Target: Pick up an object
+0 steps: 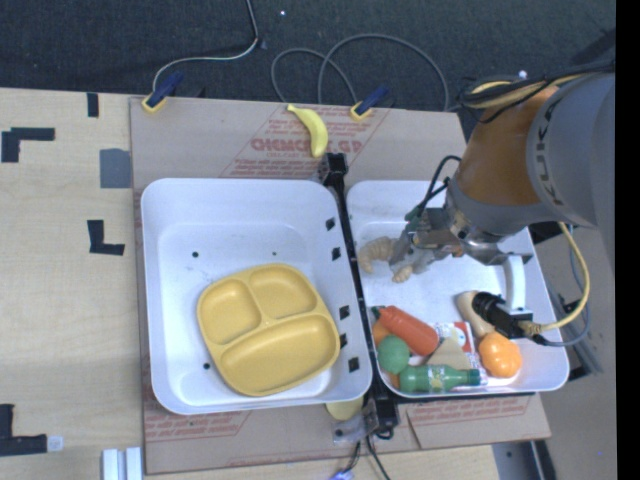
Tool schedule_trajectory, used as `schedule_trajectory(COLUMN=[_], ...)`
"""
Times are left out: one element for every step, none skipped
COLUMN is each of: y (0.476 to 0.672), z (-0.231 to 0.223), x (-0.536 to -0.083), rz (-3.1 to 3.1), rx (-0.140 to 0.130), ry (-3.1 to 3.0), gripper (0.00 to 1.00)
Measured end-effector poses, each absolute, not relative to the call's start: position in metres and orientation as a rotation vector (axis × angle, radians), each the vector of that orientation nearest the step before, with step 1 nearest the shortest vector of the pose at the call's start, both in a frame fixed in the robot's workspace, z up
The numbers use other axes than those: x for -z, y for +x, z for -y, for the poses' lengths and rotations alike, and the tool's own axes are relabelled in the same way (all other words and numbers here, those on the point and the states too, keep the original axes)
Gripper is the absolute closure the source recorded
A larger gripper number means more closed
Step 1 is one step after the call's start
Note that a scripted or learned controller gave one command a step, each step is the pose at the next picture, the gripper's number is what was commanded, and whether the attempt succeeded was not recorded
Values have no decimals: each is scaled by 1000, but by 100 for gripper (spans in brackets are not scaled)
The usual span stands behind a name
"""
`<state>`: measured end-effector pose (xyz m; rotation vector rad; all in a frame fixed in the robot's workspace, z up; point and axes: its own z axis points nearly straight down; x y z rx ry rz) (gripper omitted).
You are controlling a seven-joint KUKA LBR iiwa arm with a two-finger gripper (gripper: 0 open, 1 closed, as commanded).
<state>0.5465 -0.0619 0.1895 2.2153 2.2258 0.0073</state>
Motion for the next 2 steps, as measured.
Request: schedule_trajectory(y=[575, 575], z=[-3, -54], x=[-189, -225], rz=[-2231, -2230], rx=[-2, -4], ry=[2214, 2214], gripper=[100, 100])
